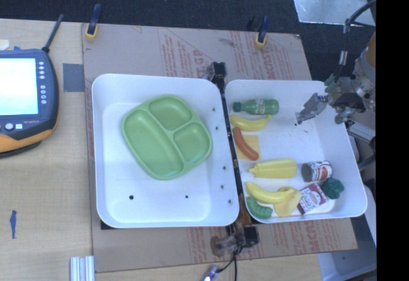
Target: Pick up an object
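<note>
Pincer (305, 113) at upper right of the right bin (291, 89), metal fingers angled down-left; cannot tell spread or pressed, nothing visibly pinched. Below it lies a glossy yellow squeeze bottle (273, 168), long axis left-right, nozzle pointing left. Left of the pincer: green bottle (256, 106) on its side (cap to the left), curved banana (250, 123), smooth orange sausage (245, 144). Lower right: small can (317, 171), second banana (271, 195), crinkled packet (312, 198). Left bin (102, 145) holds a matte green three-section plate (167, 136). Cardboard-covered counter (192, 46).
</note>
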You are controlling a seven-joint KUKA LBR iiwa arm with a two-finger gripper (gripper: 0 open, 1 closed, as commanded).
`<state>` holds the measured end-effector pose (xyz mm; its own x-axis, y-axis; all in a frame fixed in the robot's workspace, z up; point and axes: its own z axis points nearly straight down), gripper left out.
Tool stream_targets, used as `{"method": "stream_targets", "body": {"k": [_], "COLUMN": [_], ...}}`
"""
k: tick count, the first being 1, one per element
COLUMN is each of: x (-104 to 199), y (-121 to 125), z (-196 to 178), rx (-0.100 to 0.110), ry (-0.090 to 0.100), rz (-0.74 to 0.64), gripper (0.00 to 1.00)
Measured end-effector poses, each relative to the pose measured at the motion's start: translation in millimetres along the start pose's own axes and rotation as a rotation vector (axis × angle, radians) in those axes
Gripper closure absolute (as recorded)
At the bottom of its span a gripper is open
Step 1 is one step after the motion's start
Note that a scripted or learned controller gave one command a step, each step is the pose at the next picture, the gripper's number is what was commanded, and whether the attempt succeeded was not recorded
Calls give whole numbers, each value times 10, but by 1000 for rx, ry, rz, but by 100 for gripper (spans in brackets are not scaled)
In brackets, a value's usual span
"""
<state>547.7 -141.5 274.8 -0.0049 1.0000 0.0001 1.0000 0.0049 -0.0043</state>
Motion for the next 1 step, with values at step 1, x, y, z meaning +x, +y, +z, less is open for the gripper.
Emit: {"method": "stream_targets", "body": {"k": [1], "x": [217], "y": [659], "z": [1323], "rx": [3], "ry": [-1], "rz": [-1], "gripper": [0]}}
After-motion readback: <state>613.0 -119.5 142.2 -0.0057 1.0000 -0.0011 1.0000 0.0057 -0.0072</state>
